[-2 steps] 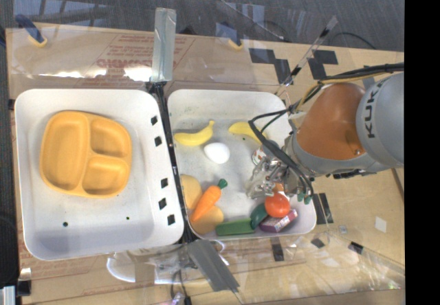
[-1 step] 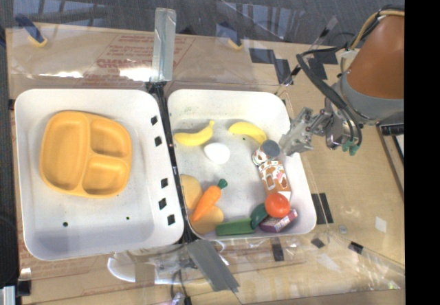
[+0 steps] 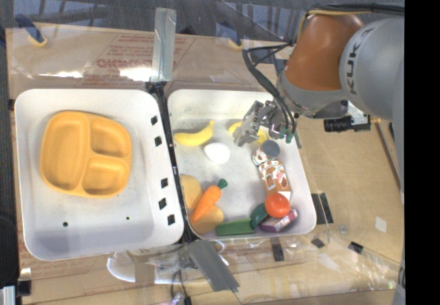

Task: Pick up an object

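Banana [image 3: 193,136] lies near the right bin's [image 3: 302,190] left wall; the tool [image 3: 251,126] hovers nearby, its grip state indiscernible.

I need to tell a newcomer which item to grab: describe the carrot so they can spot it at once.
Look at the right-hand white bin, the one crowded with toy food, and go to its near left corner. The carrot lies there at a slant, leaning on a tan piece above a dark green vegetable. It is the only bright orange taper with a small green top.
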